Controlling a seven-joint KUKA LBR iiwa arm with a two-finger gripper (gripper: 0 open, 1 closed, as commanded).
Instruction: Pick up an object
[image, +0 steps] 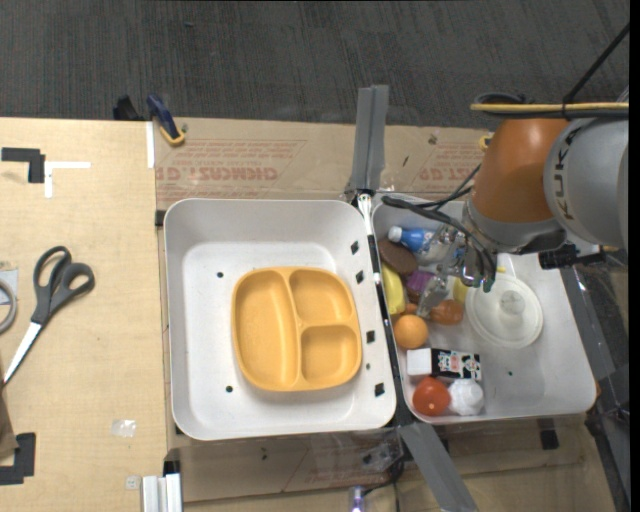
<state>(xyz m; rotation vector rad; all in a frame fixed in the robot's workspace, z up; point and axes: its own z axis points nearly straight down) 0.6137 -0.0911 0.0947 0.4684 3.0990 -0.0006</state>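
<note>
The right bin holds a pile of small objects along its left side. From back to front they are a blue-capped bottle, a brown lump, a yellow banana, a purple item, an orange ball, a black-and-white box, a red tomato and a white ball. A white round dish lies in the bin's middle. My gripper hangs low over the purple item, between the bottle and the dish. Its tips are hidden among cables and clutter.
The left bin holds a yellow divided plate. Scissors lie on the wooden bench at far left. The arm's orange band and grey body cover the right bin's back right corner.
</note>
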